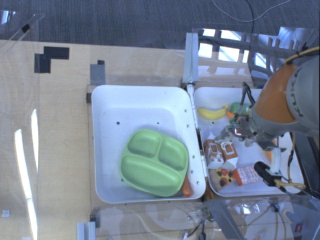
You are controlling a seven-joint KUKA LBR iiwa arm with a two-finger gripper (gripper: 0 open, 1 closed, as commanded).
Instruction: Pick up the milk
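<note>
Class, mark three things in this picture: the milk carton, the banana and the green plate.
milk carton [220,153]: camera view, its brown-and-white top face.
banana [212,113]: camera view, middle of its curve.
green plate [155,162]: camera view, its large compartment.

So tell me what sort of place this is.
Probably a robotics lab test bench, not a kitchen: two white bins sit side by side on a wooden bench, a grey and orange arm reaches over toy food like a banana, and a cable crosses grey carpet.

Arm [292,96] enters from the right edge, grey body with orange band bulking large in the upper right. Wrist angles down and leftward. Gripper [239,129] sits low at the arm's left end; jaws too blurred and foreshortened to read.
</note>
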